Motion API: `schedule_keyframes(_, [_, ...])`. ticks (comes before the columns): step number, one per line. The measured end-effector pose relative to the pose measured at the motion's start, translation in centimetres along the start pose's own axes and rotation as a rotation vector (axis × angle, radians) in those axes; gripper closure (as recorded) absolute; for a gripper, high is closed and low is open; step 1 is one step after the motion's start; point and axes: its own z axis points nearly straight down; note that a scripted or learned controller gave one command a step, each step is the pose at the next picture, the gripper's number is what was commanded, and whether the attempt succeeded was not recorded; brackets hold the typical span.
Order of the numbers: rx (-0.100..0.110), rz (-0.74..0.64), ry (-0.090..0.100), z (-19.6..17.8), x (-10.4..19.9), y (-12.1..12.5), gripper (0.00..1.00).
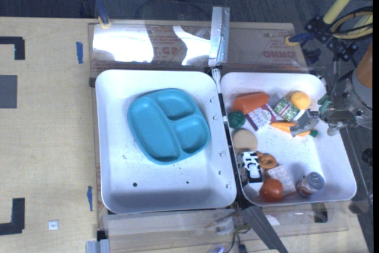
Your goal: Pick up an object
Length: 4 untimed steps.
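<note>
My gripper (307,122) hangs low at the right side of the right bin (331,157), reaching in from the right edge. Its tip is over the end of a small orange carrot-like piece (283,125); I cannot tell whether it touches it. Just up and left lie a yellow-orange ball (299,99) and a green packet (285,109). Further left are a red-orange carrot (251,101), a purple-and-white packet (259,118), a dark green item (237,120) and a beige round piece (244,140).
The right bin's front holds a black-and-white item (251,166), a pretzel (267,160), a red tomato (272,189) and a small can (311,182). A blue divided plate (170,125) lies in the left bin (118,175). A yellow pole and cables stand at the back right.
</note>
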Motion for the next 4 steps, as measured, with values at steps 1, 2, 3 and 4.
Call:
schedule_keyframes(1, [-0.001,0.03,-0.002,4.8,-3.8,6.5,0.0])
schedule_keyframes(2, [-0.016,0.128,-0.003,-9.7,-1.0,10.5,0.0])
schedule_keyframes(3, [0.013,0.163,0.0,6.3,-4.5,14.4,0.0])
schedule_keyframes(4, [-0.011,0.022,-0.002,15.9,-6.2,9.9,0.0])
